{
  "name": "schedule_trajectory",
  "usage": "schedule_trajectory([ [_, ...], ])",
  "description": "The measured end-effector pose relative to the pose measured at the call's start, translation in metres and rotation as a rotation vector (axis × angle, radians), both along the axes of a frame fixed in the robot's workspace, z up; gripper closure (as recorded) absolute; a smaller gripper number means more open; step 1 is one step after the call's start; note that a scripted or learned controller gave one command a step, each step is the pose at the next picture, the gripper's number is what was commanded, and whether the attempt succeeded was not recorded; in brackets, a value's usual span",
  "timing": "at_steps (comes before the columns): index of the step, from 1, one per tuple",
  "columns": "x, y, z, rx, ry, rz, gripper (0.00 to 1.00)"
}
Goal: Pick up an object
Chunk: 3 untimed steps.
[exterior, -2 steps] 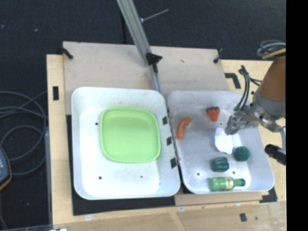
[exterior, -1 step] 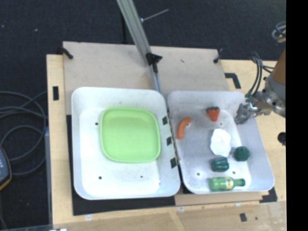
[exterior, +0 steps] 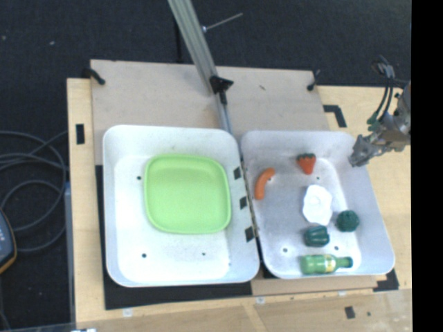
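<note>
White plastic formed both shallow bins on the tan surface (exterior: pixel 291 99). The left bin (exterior: pixel 124 254) carried a lime-green square plate (exterior: pixel 187 194) lying flat near its middle. The right bin (exterior: pixel 367 247) held the loose items. An orange sausage-shaped piece (exterior: pixel 263 182) lay toward the bin's 10 o'clock, close to the wall shared with the left bin. A small red piece with a green top (exterior: pixel 306 162), perhaps a strawberry, sat toward 12 o'clock. A white crumpled lump (exterior: pixel 318 204) rested near the centre. At its 4 o'clock, just beside it, sat a dark green round thing (exterior: pixel 347 220), and at its 6 o'clock another dark green lump (exterior: pixel 316 236), near it but whether touching could not be told. A green bottle with a yellow label (exterior: pixel 325 262) lay on its side toward the bin's 6 o'clock, cap end pointing to 3 o'clock.

The tool (exterior: pixel 363 152) hung at the right bin's 2 o'clock rim, well apart from every item, with cables rising behind it. It was too blurred and small to tell whether it was spread or pressed together; nothing could be seen in it.

A grey metal bar (exterior: pixel 194 37) slanted from the top edge down to the gap between the bins. Black cables (exterior: pixel 28 178) looped on the dark floor at 9 o'clock
</note>
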<state>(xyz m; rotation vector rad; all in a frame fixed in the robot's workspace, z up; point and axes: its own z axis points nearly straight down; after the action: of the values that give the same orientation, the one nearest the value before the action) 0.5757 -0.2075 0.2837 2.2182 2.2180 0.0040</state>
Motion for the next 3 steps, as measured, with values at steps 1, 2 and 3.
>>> schedule_trajectory([
  [1,-0.010,0.051,0.004,0.002,0.003,0.004,1.00],
  [2,-0.010,0.102,0.001,0.002,0.004,0.003,1.00],
  [3,-0.022,0.148,-0.019,0.002,0.006,0.003,1.00],
])
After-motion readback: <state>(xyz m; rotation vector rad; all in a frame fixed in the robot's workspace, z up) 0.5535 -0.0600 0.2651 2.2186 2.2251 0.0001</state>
